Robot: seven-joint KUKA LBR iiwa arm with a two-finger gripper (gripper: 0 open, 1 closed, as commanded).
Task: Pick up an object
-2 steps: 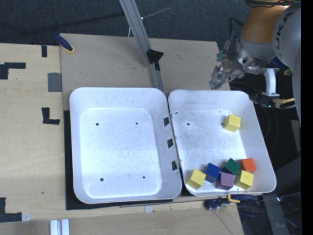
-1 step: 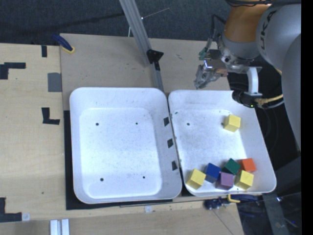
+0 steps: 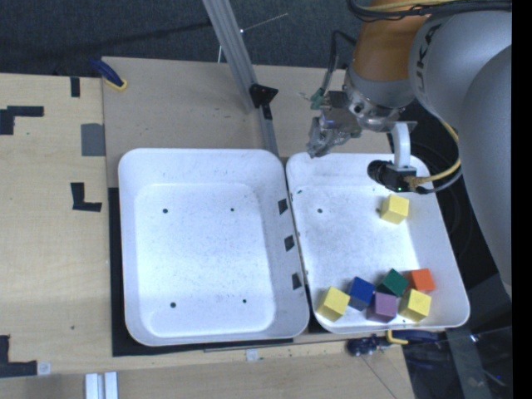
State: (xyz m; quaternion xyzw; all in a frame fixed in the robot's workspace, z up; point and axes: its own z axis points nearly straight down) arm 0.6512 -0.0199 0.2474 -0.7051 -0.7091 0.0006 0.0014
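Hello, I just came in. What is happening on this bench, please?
A grey arm reaches in from the right, trying to pick up a block. Its gripper hangs over the far left corner of the right bin, with nothing seen in it. One yellow block sits alone; six more blocks cluster at the near edge.

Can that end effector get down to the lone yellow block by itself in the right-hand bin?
Probably yes. The end effector hangs over the right bin's far left corner, and the lone yellow block sits apart from the other blocks with bare floor around it.
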